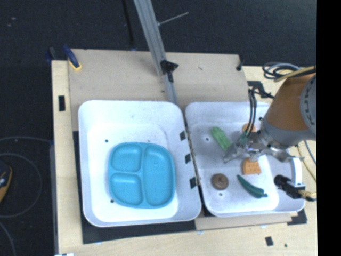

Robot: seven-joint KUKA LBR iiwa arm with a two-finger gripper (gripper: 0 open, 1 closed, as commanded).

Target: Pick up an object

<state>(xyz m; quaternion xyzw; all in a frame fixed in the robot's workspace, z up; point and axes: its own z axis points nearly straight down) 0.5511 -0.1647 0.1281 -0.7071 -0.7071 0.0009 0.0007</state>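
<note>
The grey two-finger gripper (238, 152) hovers in the right shallow white bin (198, 116), jaws spread wide and holding nothing; the small orange block (251, 167) lies just at its 4 o'clock.

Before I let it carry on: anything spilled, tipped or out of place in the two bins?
Nothing stands out. The light blue divided plate lies flat in the left white bin. In the right white bin, the light green piece, orange block, brown round piece and dark green curved piece lie loose, inside the walls.
</note>
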